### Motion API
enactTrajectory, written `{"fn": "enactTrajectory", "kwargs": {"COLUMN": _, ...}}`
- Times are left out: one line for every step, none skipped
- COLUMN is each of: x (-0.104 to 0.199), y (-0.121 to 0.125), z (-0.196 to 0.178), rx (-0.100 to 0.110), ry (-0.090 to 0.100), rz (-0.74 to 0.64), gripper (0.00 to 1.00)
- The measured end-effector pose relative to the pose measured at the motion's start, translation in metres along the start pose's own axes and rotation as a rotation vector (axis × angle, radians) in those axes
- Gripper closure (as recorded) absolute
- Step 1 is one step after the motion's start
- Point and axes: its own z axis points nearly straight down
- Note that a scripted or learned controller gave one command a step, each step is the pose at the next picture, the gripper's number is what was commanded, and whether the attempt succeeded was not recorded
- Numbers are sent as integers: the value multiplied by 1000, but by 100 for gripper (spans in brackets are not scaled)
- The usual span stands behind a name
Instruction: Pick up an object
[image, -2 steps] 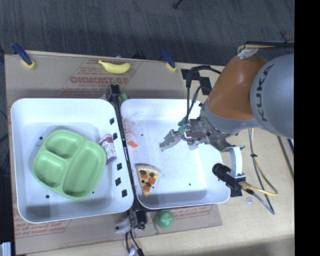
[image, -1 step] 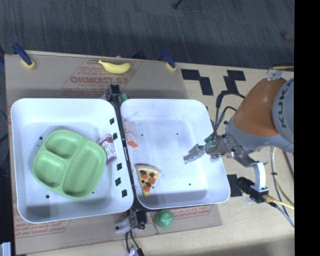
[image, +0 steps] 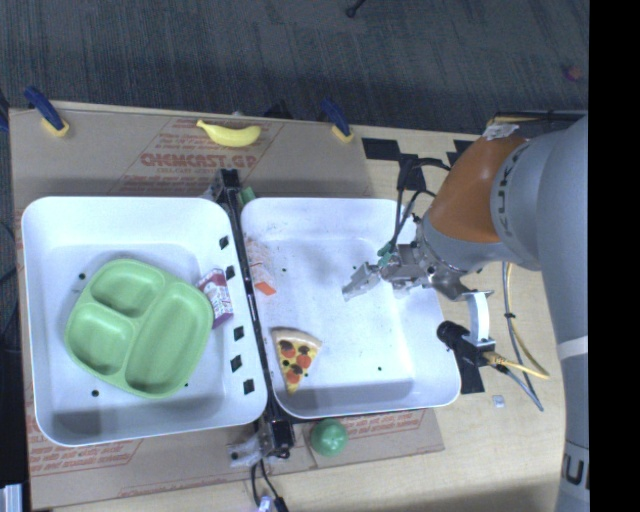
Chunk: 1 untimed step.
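Camera view looks down on a bench where two shallow white bins sit side by side on brown cardboard. The arm (image: 520, 200), grey with an orange band, reaches in from the right over the right bin (image: 330, 225). The left bin (image: 60, 230) carries a green divided plate (image: 140, 325), with a small dark red packet (image: 217, 295) just beside the plate's right edge, near the wall between the bins. The gripper (image: 365, 280) hangs over the right bin's middle with nothing between its fingers; whether they are spread or pressed together I cannot tell. A toy pizza slice (image: 294, 356) lies at the right bin's lower left, well apart from the gripper, and a small orange scrap (image: 263, 288) lies above it. Outside the bins, a yellow banana (image: 229, 132) rests on the cardboard behind them and a green ball (image: 327, 436) in front.
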Motion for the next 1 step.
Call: {"fn": "enactTrajectory", "kwargs": {"x": 8, "y": -84, "z": 24, "rx": 0, "ry": 2, "rz": 1, "gripper": 0}}
